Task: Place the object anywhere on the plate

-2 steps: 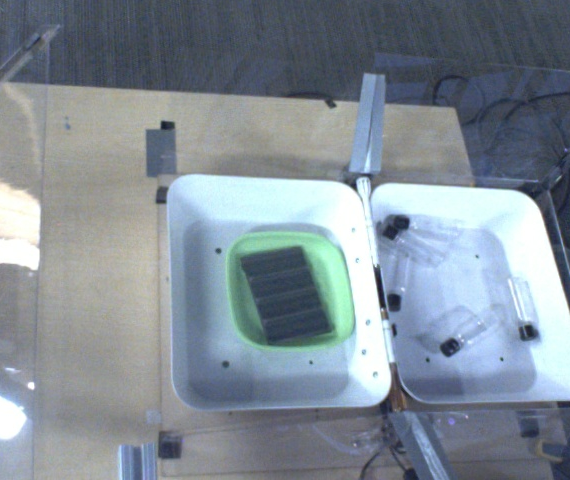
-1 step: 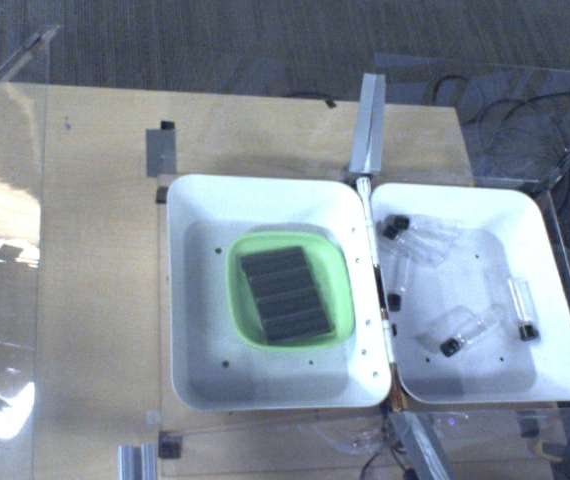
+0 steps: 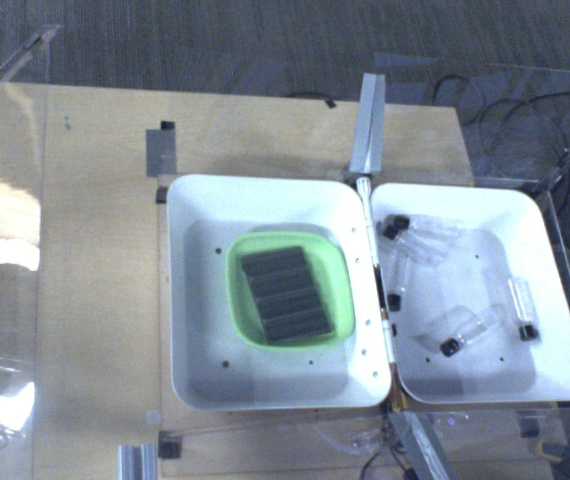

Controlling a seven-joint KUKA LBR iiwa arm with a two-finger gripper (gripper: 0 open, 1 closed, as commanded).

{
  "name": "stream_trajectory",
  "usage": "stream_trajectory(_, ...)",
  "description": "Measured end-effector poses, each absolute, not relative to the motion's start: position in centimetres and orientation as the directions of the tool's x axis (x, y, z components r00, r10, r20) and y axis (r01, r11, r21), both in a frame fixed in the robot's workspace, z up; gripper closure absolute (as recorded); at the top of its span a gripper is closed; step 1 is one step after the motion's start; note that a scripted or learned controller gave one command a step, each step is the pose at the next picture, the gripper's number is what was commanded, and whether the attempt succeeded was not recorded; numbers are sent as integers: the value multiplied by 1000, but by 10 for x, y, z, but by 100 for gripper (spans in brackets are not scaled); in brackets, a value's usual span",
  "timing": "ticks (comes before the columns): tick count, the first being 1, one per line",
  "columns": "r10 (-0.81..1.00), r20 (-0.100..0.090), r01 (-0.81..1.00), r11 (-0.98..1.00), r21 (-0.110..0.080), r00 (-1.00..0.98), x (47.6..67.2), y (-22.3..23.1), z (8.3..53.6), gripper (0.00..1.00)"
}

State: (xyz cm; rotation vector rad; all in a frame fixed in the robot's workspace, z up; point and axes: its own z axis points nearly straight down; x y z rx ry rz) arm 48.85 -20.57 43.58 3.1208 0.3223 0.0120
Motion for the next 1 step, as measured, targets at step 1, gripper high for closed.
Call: stream_trajectory(1, 482, 4, 482, -876, 5, 876, 488, -206, 435, 0)
